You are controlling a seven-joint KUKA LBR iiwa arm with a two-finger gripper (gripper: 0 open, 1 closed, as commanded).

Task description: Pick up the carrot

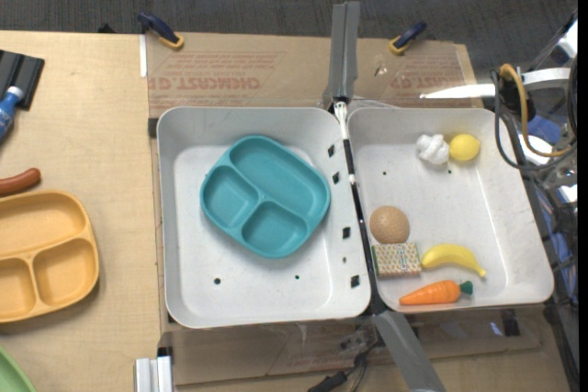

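Observation:
The carrot (432, 293) is orange with a green stub at its right end. It lies flat along the front wall of the right bin (514, 225). Just behind it is a yellow banana (452, 258), almost touching. A small speckled block (397, 260) sits to the carrot's upper left. A brown ball (390, 224) rests behind that block.
A white garlic-like lump (432, 149) and a lemon (465, 148) sit at the right bin's back. The left bin (184, 271) holds a teal divided plate (265, 196). An orange divided tray (41, 257) and a sausage (18, 182) lie on the bench at left. Cables (514, 119) hang at the right edge.

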